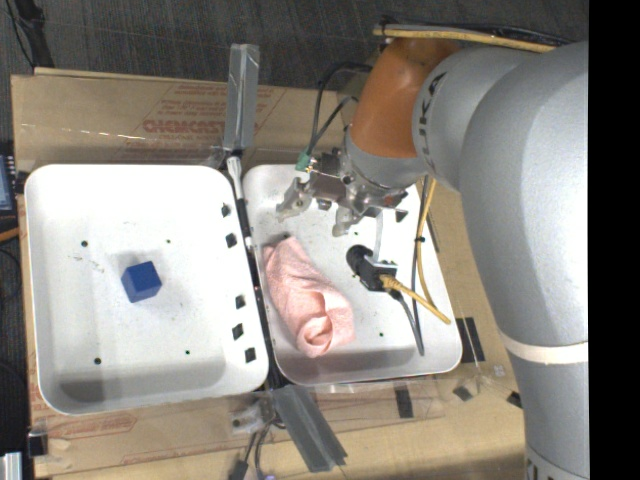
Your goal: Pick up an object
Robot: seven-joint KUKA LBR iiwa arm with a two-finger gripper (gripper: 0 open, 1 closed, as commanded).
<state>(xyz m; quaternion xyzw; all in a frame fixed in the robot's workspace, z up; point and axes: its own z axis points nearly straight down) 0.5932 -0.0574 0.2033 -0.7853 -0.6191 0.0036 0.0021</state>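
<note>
A crumpled pink cloth (305, 300) lies in the right bin (440, 353), along its left side. A small blue cube (141, 280) sits in the left bin (60, 193), left of centre. My gripper (317, 211) hangs over the far end of the right bin, just above and behind the cloth's upper tip. It is open, its two fingers (290, 201) spread apart, and nothing is between them.
A grey divider with black clips (243, 268) runs between the two bins. The arm's large grey body (510, 168) covers the right side of the bench. Brown cardboard (120, 118) lies under and behind the bins.
</note>
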